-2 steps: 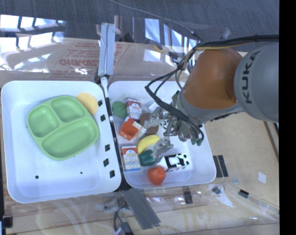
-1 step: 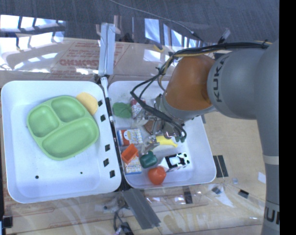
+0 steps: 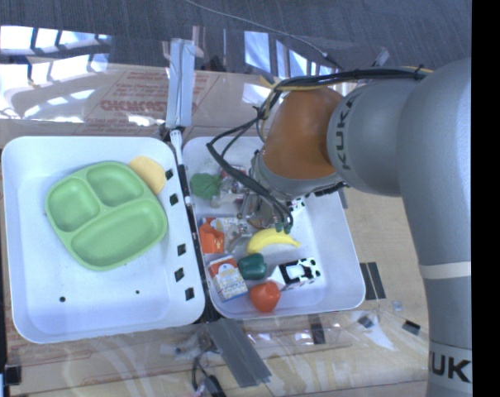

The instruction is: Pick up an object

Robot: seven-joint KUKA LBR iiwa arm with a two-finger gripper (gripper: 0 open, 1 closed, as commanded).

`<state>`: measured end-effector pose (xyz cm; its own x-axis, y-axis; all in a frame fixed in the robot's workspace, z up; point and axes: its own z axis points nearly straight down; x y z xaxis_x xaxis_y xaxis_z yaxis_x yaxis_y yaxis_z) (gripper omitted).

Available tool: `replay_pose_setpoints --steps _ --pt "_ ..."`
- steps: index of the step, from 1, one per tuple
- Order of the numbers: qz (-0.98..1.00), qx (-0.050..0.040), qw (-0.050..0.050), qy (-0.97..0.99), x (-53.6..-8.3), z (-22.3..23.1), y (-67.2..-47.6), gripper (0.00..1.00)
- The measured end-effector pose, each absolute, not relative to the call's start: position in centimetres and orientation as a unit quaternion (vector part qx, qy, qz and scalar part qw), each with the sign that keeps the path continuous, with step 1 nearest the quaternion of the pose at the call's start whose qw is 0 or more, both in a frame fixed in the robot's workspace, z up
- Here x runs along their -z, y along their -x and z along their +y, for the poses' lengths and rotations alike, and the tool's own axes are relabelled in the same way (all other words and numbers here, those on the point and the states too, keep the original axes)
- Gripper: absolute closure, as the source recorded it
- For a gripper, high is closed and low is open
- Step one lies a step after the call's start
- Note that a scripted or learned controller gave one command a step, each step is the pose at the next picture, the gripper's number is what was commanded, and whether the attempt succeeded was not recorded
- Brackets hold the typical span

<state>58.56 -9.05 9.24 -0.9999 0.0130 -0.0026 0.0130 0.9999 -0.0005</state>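
Grey arm [image 3: 415, 139] hung over the right bin [image 3: 340, 263]; we couldn't tell the fingers' state above the banana [image 3: 270, 241]. Green tray [image 3: 105, 213] sat in the left bin [image 3: 26, 288].

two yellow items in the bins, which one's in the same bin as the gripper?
The banana, in the right bin just below the gripper. The other yellow piece sits beside the green tray.

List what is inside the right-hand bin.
In the right bin: a banana, a green broccoli-like piece, a dark green item, a red tomato-like piece, a black-and-white toy, an orange item and a small carton. The arm covers the bin's upper part.
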Motion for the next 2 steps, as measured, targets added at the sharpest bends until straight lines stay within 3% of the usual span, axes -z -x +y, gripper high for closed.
replay_pose_setpoints --steps 1,2 --pt "0.998 0.0004 0.0 -0.066 -11.3 -16.1 -53.3 0.0" --pt "0.992 0.002 0.003 -0.127 -9.5 -10.4 -54.1 0.0"
